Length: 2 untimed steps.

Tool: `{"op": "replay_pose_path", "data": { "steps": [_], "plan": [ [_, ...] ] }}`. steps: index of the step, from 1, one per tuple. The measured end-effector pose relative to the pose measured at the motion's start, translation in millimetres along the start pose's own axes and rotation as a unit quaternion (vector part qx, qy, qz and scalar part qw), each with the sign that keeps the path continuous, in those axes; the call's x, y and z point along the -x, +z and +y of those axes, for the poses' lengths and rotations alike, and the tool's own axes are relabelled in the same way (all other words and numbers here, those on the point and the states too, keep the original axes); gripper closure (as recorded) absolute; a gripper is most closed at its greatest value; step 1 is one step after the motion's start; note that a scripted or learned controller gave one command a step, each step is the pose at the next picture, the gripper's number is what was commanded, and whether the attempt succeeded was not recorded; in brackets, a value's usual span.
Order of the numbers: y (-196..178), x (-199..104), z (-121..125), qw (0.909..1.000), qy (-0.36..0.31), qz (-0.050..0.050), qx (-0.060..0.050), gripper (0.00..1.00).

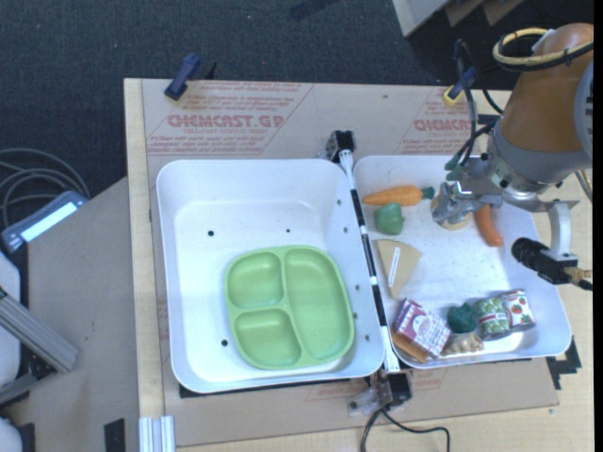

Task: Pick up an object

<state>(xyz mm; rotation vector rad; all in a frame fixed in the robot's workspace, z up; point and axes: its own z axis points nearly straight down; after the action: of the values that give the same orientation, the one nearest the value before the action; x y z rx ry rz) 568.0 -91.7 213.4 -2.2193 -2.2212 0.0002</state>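
dark carpet surrounds a tan bench board (236,111) printed with red lettering, and two shallow white plastic bins sit on it side by side. the left bin (188,196) holds a pale green plastic tray with three compartments (287,306), lying flat toward the near half. the right bin (556,332) carries a scatter of toy food: an orange plastic carrot with a green tip (394,196) near the far left corner, a small round green piece (389,218) just beside it on the near side, a pale yellow cheese-like wedge (399,262) further toward the camera, a second orange carrot-shaped piece (488,226) tilted near the middle, and along the near edge a dark red and white printed packet (420,329), a dark green lump (462,317) and a green and red printed packet (502,313) lying close together. the grey arm with its orange band (546,73) reaches in from the right, and the metal two-finger gripper (454,210) is down inside the right bin, between the first carrot and the second, close to both. whether the gripper is wide, narrow or clasping anything cannot be told from this angle. a blue clamp (182,77) sits at the far left corner of the board.
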Motion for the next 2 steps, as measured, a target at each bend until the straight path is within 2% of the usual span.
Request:
{"op": "replay_pose_path", "data": {
  "steps": [1,2],
  "plan": [
    [12,59,57,1.0000,0.001,-0.001,0.001,1.00],
    [23,60,99,1.0000,0.000,-0.001,0.001,1.00]
  ]
}}
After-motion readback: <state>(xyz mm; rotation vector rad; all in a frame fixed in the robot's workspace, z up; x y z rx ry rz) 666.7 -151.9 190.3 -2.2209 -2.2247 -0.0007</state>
